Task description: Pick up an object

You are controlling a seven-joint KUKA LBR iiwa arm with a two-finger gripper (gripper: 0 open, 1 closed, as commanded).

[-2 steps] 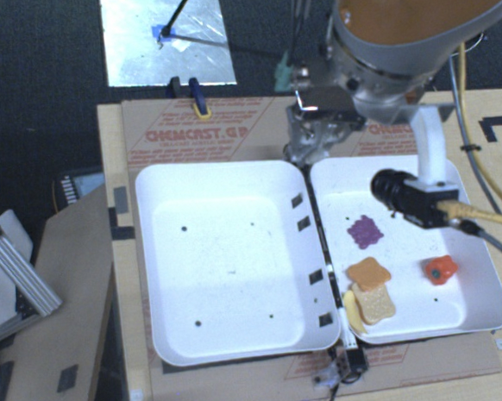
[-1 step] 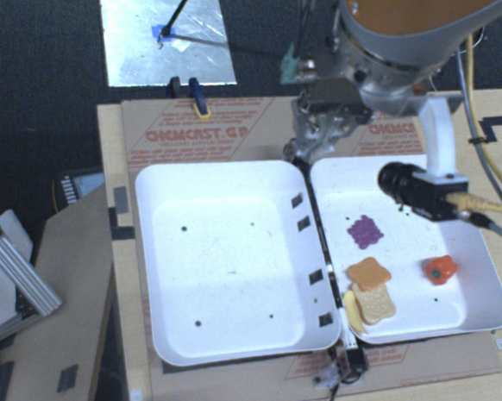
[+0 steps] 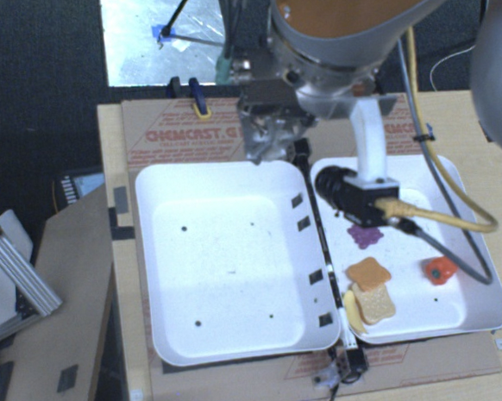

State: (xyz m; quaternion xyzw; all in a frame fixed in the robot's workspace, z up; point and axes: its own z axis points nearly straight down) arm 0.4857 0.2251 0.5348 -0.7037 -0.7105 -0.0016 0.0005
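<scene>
We see the tool [image 3: 272, 142] at the back rim of the left bin [image 3: 225, 258], w/ nothing visibly in it; can't tell its state. In the right bin [image 3: 467, 308]: purple grapes [image 3: 365, 235] just right of the divider, orange slice [image 3: 368, 272] and toast [image 3: 376, 303] nearer the front, red-orange tomato [image 3: 441, 269] further right.
</scene>
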